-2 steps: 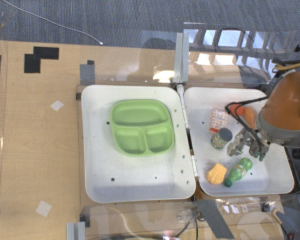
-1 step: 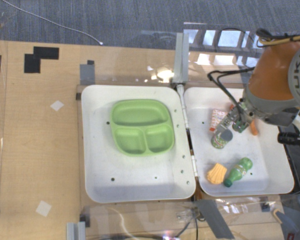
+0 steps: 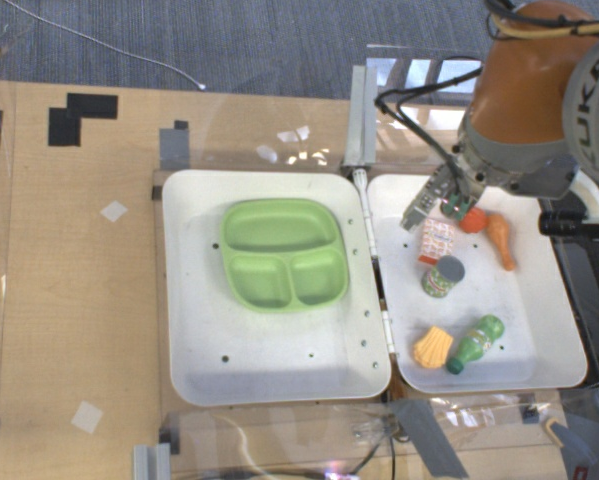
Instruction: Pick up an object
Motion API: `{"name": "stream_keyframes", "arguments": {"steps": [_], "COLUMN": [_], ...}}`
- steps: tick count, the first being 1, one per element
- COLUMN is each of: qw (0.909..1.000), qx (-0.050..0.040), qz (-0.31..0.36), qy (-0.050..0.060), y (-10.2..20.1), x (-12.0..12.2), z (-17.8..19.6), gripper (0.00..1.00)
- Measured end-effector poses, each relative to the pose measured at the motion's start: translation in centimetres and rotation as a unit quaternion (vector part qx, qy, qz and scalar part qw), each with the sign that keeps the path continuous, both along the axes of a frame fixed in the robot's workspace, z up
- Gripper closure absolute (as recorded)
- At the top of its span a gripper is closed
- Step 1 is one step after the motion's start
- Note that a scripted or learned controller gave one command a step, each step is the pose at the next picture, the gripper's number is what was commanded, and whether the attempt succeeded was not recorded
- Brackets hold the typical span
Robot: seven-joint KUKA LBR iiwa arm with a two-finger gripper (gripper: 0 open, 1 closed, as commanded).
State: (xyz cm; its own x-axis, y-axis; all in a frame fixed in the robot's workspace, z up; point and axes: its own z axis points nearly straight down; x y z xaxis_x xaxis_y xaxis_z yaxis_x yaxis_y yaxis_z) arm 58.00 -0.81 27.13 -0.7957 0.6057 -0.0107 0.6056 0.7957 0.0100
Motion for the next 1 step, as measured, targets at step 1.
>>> {"name": "stream_keyframes", "arguments": {"steps": [1], "qw": [0.9862], "qx": [-0.0018], "qz": [0.166], "qy": [0.004], "y": [2.44], "x": [-4.73], "z": [-3.98], "gripper": [1.0]}}
